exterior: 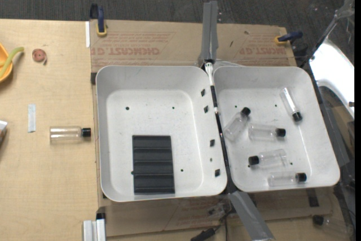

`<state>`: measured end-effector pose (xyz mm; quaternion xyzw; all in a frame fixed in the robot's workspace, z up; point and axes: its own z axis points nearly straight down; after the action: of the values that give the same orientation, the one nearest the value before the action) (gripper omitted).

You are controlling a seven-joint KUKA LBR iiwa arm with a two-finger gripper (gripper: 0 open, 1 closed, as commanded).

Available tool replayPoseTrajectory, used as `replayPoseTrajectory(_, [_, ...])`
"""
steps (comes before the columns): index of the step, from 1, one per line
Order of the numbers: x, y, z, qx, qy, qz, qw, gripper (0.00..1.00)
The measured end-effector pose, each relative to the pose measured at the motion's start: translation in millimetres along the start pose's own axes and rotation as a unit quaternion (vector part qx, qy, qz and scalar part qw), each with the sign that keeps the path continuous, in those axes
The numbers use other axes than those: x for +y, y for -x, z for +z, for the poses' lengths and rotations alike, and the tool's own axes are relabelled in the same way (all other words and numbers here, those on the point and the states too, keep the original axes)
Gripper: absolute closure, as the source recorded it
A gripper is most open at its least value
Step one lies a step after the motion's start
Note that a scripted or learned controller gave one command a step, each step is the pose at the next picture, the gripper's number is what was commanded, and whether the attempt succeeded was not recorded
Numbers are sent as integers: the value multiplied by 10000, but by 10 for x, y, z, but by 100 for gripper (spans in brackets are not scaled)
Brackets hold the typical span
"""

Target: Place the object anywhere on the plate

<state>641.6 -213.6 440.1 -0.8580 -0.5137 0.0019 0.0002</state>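
A black ribbed plate [153, 165] lies flat in the near part of the left bin [113, 93]. The right bin [307, 84] holds several clear vials with black caps, all lying on their sides. One vial [291, 104] lies near the far right, another [237, 123] leans by the left wall, and a third [266, 132] lies mid-bin. More vials lie near the front wall, one of them [268, 159] just behind the foremost one [286, 179].
A clear capped bottle [69, 132] lies on the wooden bench left of the bins. A grey metal bar [210, 36] runs back from the seam between the bins. Clamps [98, 20] hold the cardboard underlay. A white curved part [334, 65] sits at the right edge.
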Motion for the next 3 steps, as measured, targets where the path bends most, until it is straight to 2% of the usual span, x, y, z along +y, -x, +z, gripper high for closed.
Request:
replayPoseTrajectory(1, [-28,-429,2,0,-4,766,9971,0])
replayPoseTrajectory(2, [111,-66,5,1,-5,1261,9920,0])
replayPoseTrajectory(3, [-42,-361,8,-2,-15,1980,9802,0])
